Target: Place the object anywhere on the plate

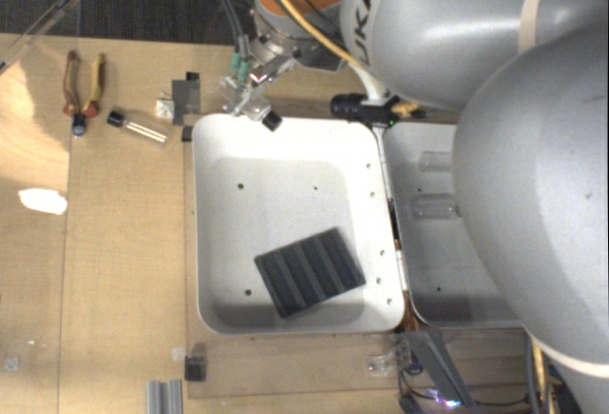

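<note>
Nearest to us, the big grey robot arm point(533, 212) fills the right side and reaches toward the far edge of the bench.

From the left on the wooden bench point(124, 260):
- red-handled pliers point(83, 88)
- a small clear tube with a black cap point(138, 125)
- a white scrap point(43, 202)
- a small black block point(187, 96)

Next is the left shallow white bin point(214, 241). The gripper point(249, 103) hangs above its far left corner. Whether it is spread or closed I cannot tell.

A dark ribbed rectangular slab point(309, 271) lies flat and skewed on the bin floor, near the front right and well apart from the gripper. I take it to be the task's thing.

The right shallow white bin point(428, 288) holds two faint clear shapes point(433, 184). Which item serves as the plate I cannot tell.

To do this step well, the gripper would cross the bin and line up across the slab's narrow width. The bin's front wall is close and could crowd it.
</note>
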{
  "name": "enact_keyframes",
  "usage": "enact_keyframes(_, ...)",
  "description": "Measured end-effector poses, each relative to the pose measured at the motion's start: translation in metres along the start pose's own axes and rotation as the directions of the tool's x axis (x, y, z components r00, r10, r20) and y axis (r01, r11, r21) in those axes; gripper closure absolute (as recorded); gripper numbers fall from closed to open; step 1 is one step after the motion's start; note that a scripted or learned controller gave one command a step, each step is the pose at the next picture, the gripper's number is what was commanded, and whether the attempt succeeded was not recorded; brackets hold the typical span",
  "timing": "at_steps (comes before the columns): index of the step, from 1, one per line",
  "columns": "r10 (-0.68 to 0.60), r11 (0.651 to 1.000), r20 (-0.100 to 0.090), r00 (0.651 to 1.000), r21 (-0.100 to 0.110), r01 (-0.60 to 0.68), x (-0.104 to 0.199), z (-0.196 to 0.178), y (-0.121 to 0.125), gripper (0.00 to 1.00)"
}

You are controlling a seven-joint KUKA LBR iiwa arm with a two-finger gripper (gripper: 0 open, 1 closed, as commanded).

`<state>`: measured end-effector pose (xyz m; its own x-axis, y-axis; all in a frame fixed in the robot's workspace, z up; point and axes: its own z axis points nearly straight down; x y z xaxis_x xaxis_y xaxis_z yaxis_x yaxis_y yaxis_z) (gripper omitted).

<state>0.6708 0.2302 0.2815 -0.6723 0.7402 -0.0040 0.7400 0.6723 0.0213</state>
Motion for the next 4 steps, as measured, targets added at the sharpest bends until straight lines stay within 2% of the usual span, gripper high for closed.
enact_keyframes(1, 0.186, 0.982, 0.0, 0.983, 0.019, -0.186, 0.004, 0.072, -0.009, 1.0)
enact_keyframes(2, -0.053, 0.998, -0.002, 0.999, 0.015, 0.053, -0.002, 0.03, -0.005, 1.0)
enact_keyframes(4, -0.056, 0.998, 0.001, 0.998, 0.005, 0.056, -0.001, 0.007, -0.002, 1.0)
